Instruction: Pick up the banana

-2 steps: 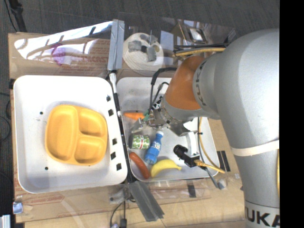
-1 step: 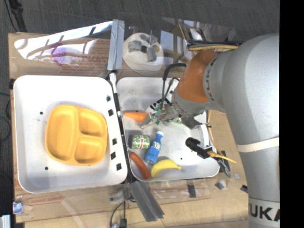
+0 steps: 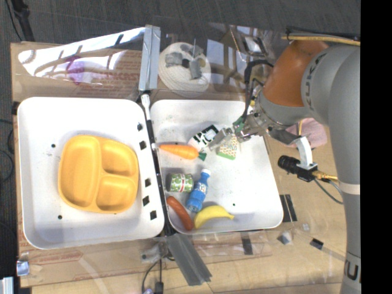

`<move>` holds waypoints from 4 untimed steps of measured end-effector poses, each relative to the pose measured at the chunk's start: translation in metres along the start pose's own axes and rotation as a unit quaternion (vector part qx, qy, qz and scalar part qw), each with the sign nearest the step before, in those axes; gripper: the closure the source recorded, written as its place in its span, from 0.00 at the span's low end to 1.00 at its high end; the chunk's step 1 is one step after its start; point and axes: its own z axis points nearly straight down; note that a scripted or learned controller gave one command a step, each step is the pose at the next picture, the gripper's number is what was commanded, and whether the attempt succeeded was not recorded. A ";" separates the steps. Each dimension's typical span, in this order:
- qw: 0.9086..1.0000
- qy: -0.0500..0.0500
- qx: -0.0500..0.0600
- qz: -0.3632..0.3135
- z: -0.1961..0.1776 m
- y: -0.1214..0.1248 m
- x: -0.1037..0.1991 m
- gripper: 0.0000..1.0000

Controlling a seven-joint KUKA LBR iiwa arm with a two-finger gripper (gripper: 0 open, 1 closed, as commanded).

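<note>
While a brown bench (image 3: 306, 225) bears both bins, the left bin (image 3: 37, 225) holds a yellow tray (image 3: 98, 173), far left of the gripper (image 3: 240, 129). The right bin (image 3: 257, 195) holds a carrot (image 3: 179, 151), a green can (image 3: 180, 182), a red sausage (image 3: 179, 212) and a blue bottle (image 3: 198, 191), all left of and below the gripper. A green-and-white carton (image 3: 228, 147) lies just below it. The banana (image 3: 212, 215) is yellow, curved, well below the gripper at the bin's near edge, touching the sausage. Whether the gripper is parted or closed, I cannot tell.

Glossy plastic-looking banana (image 3: 212, 215), smooth white bins (image 3: 37, 225), matt yellow tray (image 3: 98, 173).
</note>
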 end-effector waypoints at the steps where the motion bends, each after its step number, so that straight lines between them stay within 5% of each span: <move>1: 0.999 0.000 0.000 -0.051 0.082 -0.024 0.035 0.00; 2: 0.999 0.000 0.000 -0.055 0.082 0.020 0.074 0.00; 3: 0.998 0.002 0.003 -0.057 0.076 0.020 0.074 1.00; 4: 1.000 0.006 0.013 0.018 0.085 0.033 0.048 1.00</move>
